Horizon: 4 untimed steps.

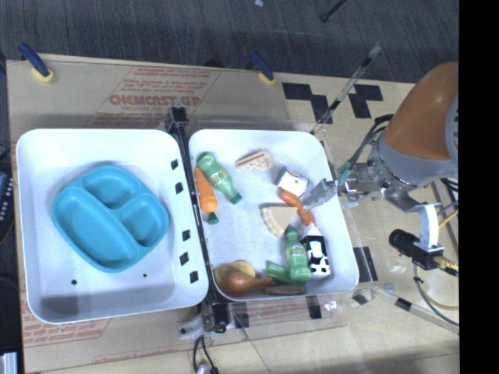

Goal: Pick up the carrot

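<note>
From the overhead camera I see the carrot [206, 194] lying along the left wall of the right bin [234, 138], beside a green bottle [218, 177]. My gripper [318, 193] hangs near the bin's right edge, well apart from it, over a small orange piece [295, 203]; I cannot tell how its jaws stand. Open white floor lies between them. The left bin [47, 154] bears a blue tray [111, 216].

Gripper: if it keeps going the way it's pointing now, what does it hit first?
The gripper points left and down into the right bin. First in line looks like the small orange piece just under its tip, by the white block. The carrot lies farther left. Height is unclear from this view.
</note>
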Each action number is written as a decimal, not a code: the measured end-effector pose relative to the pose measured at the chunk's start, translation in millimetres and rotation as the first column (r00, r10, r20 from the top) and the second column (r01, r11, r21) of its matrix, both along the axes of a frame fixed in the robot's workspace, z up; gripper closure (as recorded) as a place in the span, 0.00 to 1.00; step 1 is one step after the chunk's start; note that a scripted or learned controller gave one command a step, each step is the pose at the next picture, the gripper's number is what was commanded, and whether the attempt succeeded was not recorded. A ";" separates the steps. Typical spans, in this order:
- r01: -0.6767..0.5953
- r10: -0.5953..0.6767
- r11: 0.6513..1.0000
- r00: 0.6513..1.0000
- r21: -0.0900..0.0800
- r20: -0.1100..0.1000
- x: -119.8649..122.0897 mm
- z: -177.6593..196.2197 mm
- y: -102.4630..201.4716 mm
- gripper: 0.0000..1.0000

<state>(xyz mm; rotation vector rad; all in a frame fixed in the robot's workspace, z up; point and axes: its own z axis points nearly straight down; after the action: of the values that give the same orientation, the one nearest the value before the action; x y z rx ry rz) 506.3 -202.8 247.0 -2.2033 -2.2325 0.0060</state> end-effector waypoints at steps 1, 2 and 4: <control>-0.044 0.044 0.999 0.999 0.001 -0.004 -20.6 -37.4 70.9 0.00; 0.047 -0.047 0.999 0.999 -0.003 -0.001 72.9 -141.2 23.6 0.00; 0.191 -0.191 0.982 0.982 -0.003 0.002 80.3 -137.8 35.7 0.00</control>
<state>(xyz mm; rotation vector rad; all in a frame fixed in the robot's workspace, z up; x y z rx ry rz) 586.6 -167.1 109.3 -2.4096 -2.0130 0.0058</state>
